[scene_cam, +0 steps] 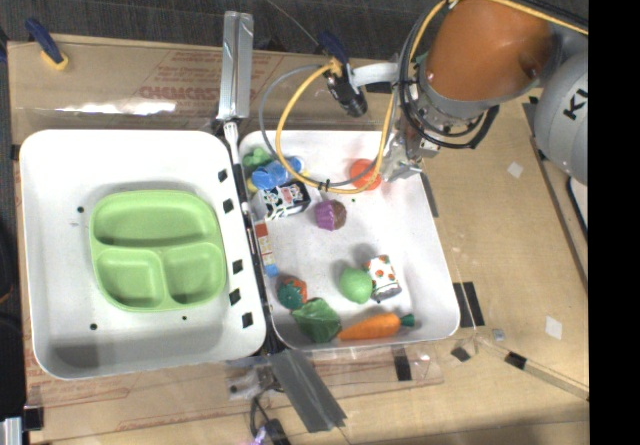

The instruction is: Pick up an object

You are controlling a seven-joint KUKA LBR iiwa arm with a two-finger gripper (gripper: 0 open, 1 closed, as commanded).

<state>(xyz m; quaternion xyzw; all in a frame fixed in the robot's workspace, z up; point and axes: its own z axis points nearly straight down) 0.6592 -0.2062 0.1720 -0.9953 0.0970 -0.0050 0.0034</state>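
Two glossy white bins (40, 233) hold plastic toys; pincer (398, 165) near orange toy (364, 174), grip unclear.

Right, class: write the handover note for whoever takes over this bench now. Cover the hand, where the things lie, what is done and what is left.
Hand: low over the far right part of the right bin, beside the orange-red toy. Whether it grips anything cannot be told from this view.
Right bin: blue pieces, a black-and-white carton, a purple toy, a green ball, a small patterned box, a carrot, a leafy green.
Left bin: a green divided tray.
Done: nothing visibly lifted.
Left: pick up one object.
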